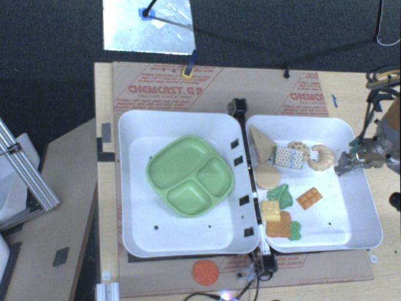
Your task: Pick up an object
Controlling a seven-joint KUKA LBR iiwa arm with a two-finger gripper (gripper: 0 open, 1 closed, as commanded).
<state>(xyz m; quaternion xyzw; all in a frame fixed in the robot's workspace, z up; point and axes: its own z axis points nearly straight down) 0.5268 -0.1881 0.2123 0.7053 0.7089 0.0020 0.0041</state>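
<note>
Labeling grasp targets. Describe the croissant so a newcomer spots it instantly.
Look in the right bin, the one crowded with toy food. Near its far edge lies the croissant, just right of a cookie. It is the one pale tan, curled, crescent-shaped piece; its neighbours are flat or blocky.

One fixed cam, mounted above the desk [326, 89], looking down at a slant. Mid range: both bins fit in frame, left bin [135, 168] and right bin [360, 212], with dark floor beyond the far edge. Arm [388, 137] enters from frame right.
</note>
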